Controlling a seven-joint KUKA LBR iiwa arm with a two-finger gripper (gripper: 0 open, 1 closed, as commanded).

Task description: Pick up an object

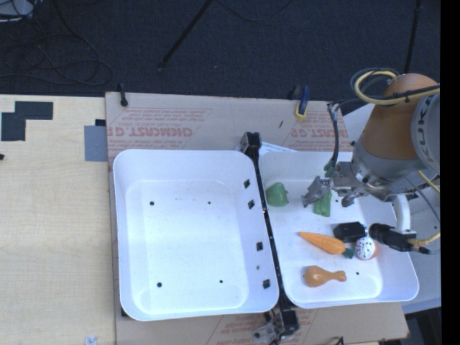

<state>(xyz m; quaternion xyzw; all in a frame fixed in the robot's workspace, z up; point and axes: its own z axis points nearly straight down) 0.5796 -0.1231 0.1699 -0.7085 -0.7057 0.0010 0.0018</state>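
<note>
- Nearest the camera, a tan gourd-shaped toy (323, 276) lies in the right bin (399, 290).
- Beyond it lie an orange carrot (322, 242) and a speckled ball (365, 249).
- My gripper (323, 195) pinches a green piece (323, 204) between its fingers above that bin.
- A second green lump (277, 194) sits apart, near the divider.

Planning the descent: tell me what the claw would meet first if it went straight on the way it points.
Probably the small green piece right under the claw, in the right bin. Depth is unclear from above; the claw may be touching it already.
</note>
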